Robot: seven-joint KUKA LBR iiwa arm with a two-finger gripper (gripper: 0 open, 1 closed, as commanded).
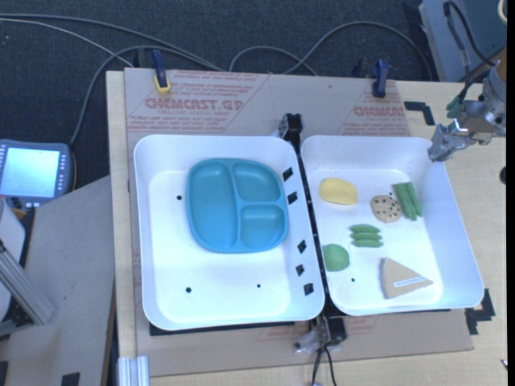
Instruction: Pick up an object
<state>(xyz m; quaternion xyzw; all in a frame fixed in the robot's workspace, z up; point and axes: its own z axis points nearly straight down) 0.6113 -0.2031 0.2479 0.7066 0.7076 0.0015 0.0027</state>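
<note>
Camera view has my gripper [443,147] hovering at the right bin's [451,215] far right corner; whether it is parted or closed I cannot tell. Nearest below-left of it lies the green bean pod [407,199], likely light, stiff and slick; I'd pinch across its narrow middle.
</note>
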